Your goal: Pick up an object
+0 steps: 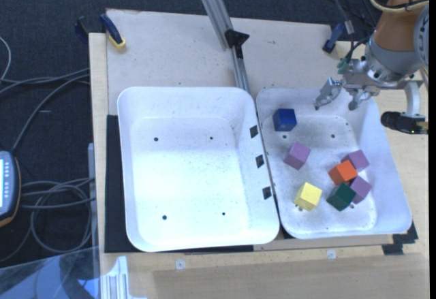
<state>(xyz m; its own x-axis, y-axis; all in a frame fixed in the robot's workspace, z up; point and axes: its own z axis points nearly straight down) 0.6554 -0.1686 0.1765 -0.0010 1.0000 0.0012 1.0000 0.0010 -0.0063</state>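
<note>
Overhead, the metal gripper (338,98) is held with its two fingers spread apart and nothing between them, above the far rim of the right bin (388,175). The grey arm (398,32) is angled in from the right. Nearest lies a blue cube (285,119), square-edged; purple, orange, green and yellow blocks are scattered on the speckled white floor.
</note>
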